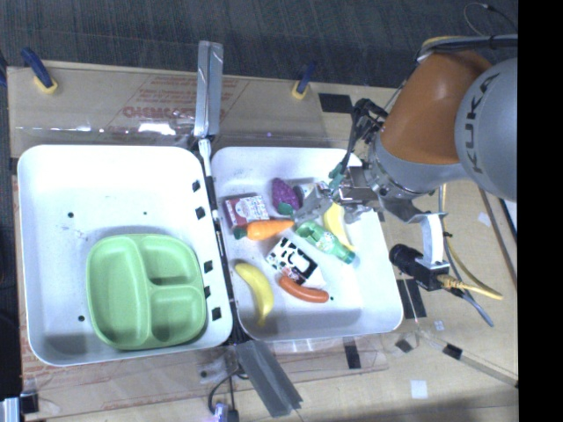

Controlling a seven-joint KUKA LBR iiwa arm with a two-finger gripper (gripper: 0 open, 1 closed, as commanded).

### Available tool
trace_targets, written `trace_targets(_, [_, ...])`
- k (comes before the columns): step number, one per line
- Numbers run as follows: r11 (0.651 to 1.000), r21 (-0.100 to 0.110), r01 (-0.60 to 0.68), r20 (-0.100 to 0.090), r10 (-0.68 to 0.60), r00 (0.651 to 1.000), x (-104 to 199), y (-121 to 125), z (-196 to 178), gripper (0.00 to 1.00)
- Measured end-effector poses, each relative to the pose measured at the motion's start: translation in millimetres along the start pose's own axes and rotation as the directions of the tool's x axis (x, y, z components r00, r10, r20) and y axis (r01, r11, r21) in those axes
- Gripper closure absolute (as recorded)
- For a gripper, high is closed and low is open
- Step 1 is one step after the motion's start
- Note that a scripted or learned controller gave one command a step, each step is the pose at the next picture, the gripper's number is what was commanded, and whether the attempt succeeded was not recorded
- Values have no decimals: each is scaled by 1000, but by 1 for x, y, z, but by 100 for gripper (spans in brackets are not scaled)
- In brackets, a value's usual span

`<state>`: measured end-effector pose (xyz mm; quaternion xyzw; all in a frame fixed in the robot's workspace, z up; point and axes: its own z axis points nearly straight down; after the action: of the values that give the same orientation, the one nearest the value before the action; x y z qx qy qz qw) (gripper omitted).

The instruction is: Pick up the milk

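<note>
One milk carton [291, 258] – white, black cow patches, tilted – right bin [369, 315]; gripper [339, 196] jaws unclear.

Carrot [268, 229], bottle [327, 243] and sausage [304, 290] crowd the milk [291, 258]

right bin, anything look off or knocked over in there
Nothing looks spilled or broken. The right bin holds a jumble: the black-and-white milk carton lies tilted among a carrot, sausage, green bottle and bananas. The gripper sits low by the bottle.
</note>
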<state>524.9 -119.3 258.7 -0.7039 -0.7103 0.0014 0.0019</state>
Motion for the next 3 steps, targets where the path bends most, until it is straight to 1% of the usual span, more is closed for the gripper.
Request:
trace_targets(1, [969, 0, 246, 0, -246, 969, 12, -31, 123, 0])
trace_targets(2, [968, 0, 251, 1, -251, 968, 12, -31, 113, 100])
trace_targets(3, [946, -3, 323, 1, -323, 946, 93, -47, 40, 100])
